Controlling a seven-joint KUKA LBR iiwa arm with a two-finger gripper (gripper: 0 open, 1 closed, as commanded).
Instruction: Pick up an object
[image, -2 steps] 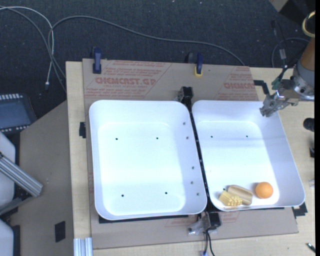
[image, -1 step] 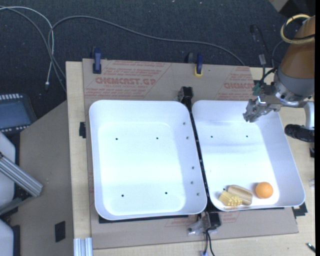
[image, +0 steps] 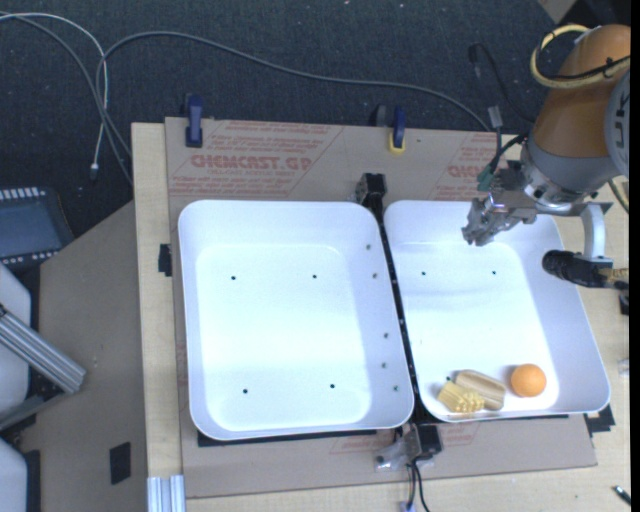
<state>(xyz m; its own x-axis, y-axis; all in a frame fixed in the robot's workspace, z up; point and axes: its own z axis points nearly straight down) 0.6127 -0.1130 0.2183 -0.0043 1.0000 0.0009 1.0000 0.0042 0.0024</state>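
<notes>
The orange ball, corn cob and tan roll lie untouched well below my gripper, which hangs over the right bin's far end carrying nothing visible, so the whole pick remains ahead.

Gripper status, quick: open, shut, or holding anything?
Gripper: fingers too small and blurred to tell; it hovers over the right bin's far end.
</notes>
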